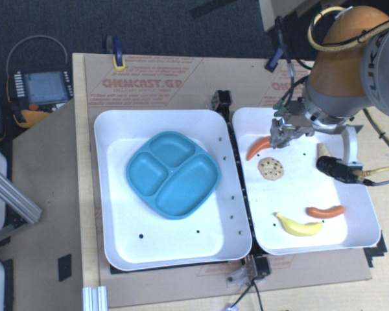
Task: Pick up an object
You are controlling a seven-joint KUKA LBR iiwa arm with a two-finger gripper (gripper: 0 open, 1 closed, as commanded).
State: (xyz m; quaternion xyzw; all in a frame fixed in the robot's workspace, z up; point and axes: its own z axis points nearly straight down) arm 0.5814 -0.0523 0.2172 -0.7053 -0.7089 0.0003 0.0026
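Left white bin (110,193): blue three-compartment plastic plate (173,173) at its centre, not relevant to this grab.

Right white bin (356,229): orange carrot-shaped toy (259,147) near the far left corner, long axis slanting from lower-left up to upper-right. Its upper-right end meets the gripper (283,135), so the target lies just left and slightly nearward of the tool. Fingers: can't tell if apart or together, the wrist hides them.

Round speckled cookie (271,168) just nearside of the carrot. Yellow toy banana (298,225) and orange-red toy sausage (325,211) near the near edge, well apart from the gripper.
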